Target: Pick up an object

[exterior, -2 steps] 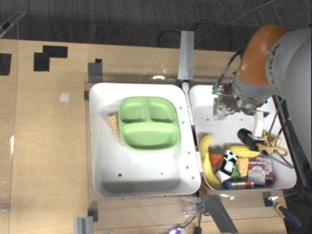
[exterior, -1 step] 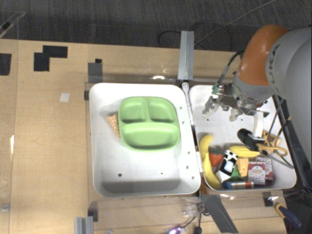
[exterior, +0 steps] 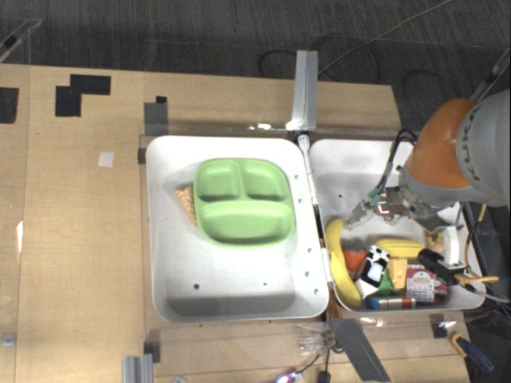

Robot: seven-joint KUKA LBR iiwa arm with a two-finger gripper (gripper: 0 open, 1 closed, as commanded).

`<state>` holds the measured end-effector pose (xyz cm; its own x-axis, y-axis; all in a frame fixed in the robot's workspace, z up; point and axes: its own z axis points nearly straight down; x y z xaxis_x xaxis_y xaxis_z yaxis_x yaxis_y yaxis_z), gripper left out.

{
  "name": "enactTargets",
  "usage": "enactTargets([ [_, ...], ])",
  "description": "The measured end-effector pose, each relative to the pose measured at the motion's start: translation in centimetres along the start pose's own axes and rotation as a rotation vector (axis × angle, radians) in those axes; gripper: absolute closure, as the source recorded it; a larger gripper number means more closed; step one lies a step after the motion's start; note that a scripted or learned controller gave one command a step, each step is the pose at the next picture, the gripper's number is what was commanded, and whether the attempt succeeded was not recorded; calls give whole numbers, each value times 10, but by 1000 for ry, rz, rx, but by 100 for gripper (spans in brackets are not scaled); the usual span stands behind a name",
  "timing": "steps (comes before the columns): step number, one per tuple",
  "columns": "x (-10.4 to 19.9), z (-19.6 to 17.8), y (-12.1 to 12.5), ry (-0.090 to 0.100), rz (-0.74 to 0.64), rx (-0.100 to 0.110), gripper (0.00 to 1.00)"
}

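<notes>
Bananas [exterior: 399,249] lie just below claw [exterior: 383,207] in right bin [exterior: 351,162].

Tray [exterior: 242,201] in left bin [exterior: 164,238]; banana [exterior: 338,266] in right bin [exterior: 351,166]

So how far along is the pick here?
Nothing looks picked yet. The claw hangs over the right bin, above the pile: banana and other items lie on the floor. Nothing shows between its fingers. Descent, grasp and lift remain.
</notes>
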<state>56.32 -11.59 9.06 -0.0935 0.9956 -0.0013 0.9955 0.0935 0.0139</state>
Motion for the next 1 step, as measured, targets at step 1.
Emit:
enactTargets([
  [1, 11, 3, 90, 0, -157, 0, 0],
])
